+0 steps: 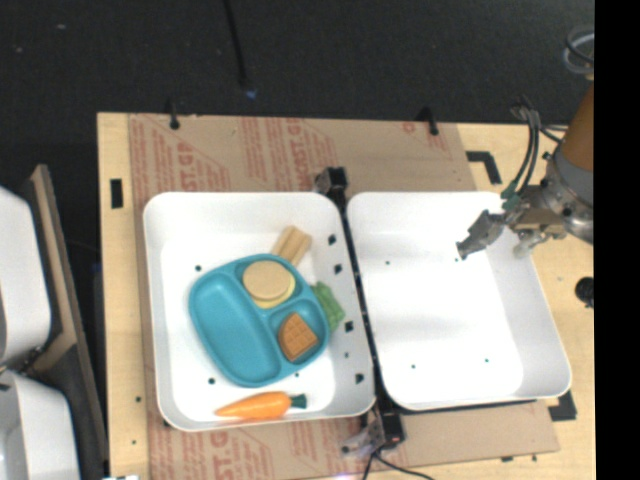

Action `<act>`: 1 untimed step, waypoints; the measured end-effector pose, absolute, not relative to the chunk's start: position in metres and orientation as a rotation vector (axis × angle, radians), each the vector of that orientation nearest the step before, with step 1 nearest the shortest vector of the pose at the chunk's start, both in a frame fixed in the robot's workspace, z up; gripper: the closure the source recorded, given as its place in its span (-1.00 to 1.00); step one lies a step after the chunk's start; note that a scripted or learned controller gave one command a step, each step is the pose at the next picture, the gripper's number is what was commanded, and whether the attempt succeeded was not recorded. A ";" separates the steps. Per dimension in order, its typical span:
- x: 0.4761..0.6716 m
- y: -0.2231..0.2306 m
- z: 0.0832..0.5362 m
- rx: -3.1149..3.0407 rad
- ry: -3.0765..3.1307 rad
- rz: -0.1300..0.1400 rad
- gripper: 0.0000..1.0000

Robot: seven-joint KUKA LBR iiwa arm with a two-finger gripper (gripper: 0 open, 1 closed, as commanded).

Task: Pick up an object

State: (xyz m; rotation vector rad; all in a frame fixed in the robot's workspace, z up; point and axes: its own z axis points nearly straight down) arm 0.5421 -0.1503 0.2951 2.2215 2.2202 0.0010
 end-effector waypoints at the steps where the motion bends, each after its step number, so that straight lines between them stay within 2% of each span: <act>1: 0.591 -0.167 0.288 2.221 2.221 -0.001 -1.00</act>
